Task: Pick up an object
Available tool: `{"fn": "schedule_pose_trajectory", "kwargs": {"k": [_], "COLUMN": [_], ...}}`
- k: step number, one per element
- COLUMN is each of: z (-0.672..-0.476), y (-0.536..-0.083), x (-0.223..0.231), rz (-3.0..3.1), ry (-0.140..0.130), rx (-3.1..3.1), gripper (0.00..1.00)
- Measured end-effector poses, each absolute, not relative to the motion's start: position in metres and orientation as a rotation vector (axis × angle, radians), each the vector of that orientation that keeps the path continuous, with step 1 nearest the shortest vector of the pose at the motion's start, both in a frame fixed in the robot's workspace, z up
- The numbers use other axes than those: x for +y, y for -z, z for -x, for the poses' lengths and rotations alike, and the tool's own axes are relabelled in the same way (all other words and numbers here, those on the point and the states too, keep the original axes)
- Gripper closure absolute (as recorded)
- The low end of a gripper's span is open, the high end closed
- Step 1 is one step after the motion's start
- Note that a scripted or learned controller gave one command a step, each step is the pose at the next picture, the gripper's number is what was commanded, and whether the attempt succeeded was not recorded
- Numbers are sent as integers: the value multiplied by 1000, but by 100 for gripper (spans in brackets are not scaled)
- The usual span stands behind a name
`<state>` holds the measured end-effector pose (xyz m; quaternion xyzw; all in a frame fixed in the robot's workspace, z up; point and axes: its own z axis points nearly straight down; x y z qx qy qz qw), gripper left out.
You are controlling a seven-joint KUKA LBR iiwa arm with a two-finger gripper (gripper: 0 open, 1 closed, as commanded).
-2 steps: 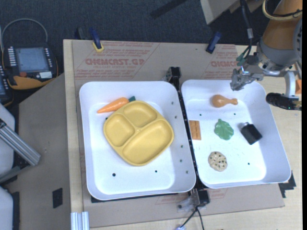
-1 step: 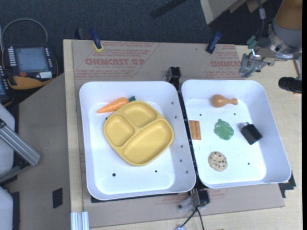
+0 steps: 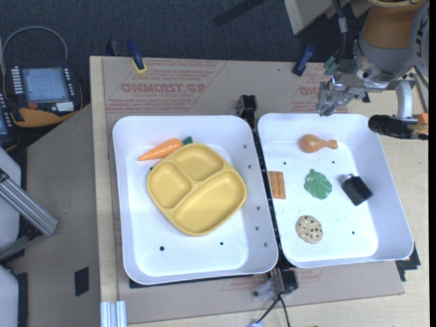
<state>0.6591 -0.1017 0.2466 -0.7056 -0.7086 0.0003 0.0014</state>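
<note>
The right bin [image 3: 381,244] holds a tan chicken drumstick [image 3: 316,143], a green leafy piece [image 3: 317,184], a black block [image 3: 356,189], a chocolate-chip cookie [image 3: 308,229] and a small orange-brown bar [image 3: 276,184] by its left wall. The left bin [image 3: 129,182] holds a yellow divided plate [image 3: 196,187] and an orange carrot [image 3: 160,149] at the plate's upper left. My gripper [image 3: 328,107] hangs over the far rim of the right bin, up and slightly right of the drumstick, with nothing visible between its fingers.
The bins sit on a brown cardboard sheet [image 3: 204,84] held by blue clamps [image 3: 136,56]. A black latch [image 3: 246,105] stands between the bins at the far side. A pendant with a screen [image 3: 42,90] lies off the bench at left.
</note>
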Motion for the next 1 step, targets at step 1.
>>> {"fn": "schedule_pose_trajectory", "kwargs": {"k": [1], "z": [-664], "y": [-250], "x": [-51], "rz": [2214], "ry": [2], "rx": [-2227], "gripper": [100]}}
